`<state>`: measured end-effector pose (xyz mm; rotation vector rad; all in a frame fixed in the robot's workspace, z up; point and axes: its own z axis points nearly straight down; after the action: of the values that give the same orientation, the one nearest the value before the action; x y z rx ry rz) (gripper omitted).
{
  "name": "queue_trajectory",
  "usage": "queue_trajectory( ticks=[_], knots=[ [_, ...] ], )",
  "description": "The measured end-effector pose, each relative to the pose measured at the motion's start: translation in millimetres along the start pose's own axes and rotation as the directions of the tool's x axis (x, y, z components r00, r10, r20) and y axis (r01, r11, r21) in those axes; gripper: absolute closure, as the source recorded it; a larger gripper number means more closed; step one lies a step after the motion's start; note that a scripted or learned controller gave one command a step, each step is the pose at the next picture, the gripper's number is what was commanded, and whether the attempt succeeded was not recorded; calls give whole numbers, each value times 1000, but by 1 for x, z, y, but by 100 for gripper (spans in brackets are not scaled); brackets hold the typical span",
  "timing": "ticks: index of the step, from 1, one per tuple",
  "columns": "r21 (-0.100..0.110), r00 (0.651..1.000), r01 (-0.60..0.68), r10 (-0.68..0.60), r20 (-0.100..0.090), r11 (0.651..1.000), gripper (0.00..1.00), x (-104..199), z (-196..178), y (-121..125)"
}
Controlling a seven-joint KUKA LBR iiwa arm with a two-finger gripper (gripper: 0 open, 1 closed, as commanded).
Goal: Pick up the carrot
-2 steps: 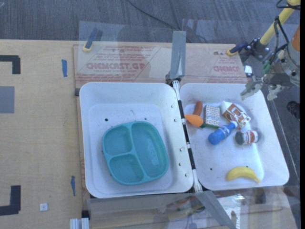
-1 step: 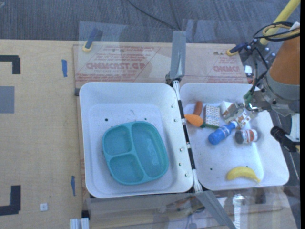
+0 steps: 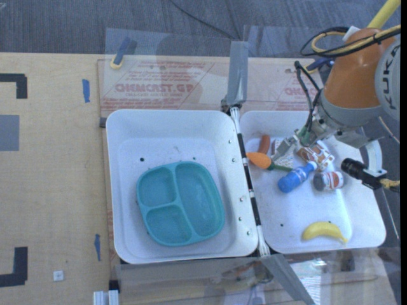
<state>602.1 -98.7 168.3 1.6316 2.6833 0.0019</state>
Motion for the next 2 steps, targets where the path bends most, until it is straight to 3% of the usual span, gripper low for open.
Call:
queue_trajectory(
  ticks=[1,2],
  knots=[
    [-11,929,370,-369,17,929,0,-21,73,16],
    [-12,929,370,-369,18,929,0,-22,73,16]
  ],
)
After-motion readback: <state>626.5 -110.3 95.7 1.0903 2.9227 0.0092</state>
